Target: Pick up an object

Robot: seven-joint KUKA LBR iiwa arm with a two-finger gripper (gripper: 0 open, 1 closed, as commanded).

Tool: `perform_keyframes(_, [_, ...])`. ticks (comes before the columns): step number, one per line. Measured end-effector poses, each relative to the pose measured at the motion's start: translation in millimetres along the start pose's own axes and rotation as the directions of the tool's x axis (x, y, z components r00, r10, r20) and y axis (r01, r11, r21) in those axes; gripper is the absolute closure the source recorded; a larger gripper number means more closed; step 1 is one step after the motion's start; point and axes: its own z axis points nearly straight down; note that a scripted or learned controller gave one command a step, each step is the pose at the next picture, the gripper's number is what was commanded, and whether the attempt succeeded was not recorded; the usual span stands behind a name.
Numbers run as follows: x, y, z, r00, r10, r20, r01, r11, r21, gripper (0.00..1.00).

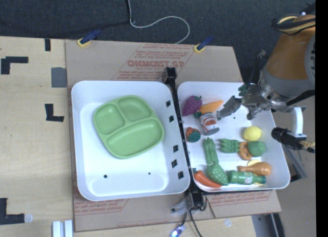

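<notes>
Dark two-finger end effector (227, 109) hovering over the right shallow white bin (279, 180), beside a small red-and-white toy can (209, 122). Can't tell its state, honestly.

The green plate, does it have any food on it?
Empty. The green plate in the left bin shows three bare sections.

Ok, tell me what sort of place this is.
Probably a robot lab's grasping bench, not a kitchen: two white bins on cardboard, a green plate, toy food, and the arm reaching in.
</notes>
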Motion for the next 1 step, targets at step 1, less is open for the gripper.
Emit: perform_keyframes(1, [68.6, -59.7, -204.7, 1.000, -0.007, -0.001, 0.007, 1.000, -0.019, 0.00])
